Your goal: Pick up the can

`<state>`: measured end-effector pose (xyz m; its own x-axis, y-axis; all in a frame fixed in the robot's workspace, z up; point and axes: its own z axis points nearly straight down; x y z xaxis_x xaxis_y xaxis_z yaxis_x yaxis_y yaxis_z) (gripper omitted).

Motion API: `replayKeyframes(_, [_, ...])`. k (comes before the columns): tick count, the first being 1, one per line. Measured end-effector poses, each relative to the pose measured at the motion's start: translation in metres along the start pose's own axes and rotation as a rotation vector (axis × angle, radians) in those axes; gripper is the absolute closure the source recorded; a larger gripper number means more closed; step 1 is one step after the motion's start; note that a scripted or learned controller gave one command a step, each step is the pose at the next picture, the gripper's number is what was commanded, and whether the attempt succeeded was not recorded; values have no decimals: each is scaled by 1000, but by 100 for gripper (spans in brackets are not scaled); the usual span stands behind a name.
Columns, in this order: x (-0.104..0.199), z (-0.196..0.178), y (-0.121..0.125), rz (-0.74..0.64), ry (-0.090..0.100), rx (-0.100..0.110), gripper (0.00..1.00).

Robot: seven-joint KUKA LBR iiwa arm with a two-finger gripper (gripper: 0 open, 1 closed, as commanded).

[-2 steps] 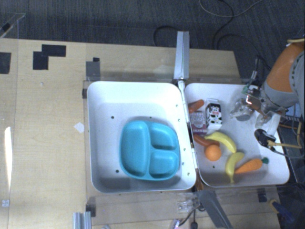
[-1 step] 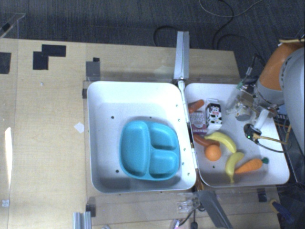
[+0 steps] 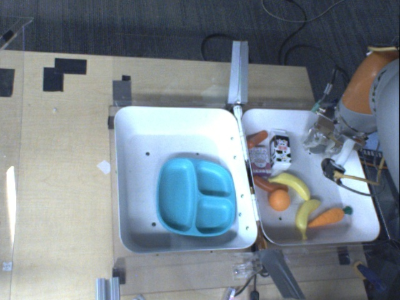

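The can (image 3: 280,149), white with black and red markings, lies in the right bin (image 3: 369,229) near its back left, next to a dark maroon packet (image 3: 260,159). My gripper (image 3: 317,139) hangs over the back right part of the same bin, a short way to the right of the can and clear of it. Nothing shows in its grasp. The grey arm with its orange band (image 3: 365,86) comes in from the right edge.
Around the can the right bin holds a sausage (image 3: 257,138), a red piece (image 3: 265,184), two bananas (image 3: 292,183) (image 3: 305,214), an orange (image 3: 279,200) and a carrot (image 3: 327,217). A blue divided plate (image 3: 196,196) lies in the left bin (image 3: 131,167). A black cable loop (image 3: 332,169) hangs below the gripper.
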<state>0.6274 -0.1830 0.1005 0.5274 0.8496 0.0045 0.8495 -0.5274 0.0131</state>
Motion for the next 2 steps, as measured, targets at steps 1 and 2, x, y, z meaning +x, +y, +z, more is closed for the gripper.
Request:
replayKeyframes(1, [22, -54, 9, -85, -2, 8, 100])
replayKeyframes(2, [1, -28, -11, 0, -4, 10, 100])
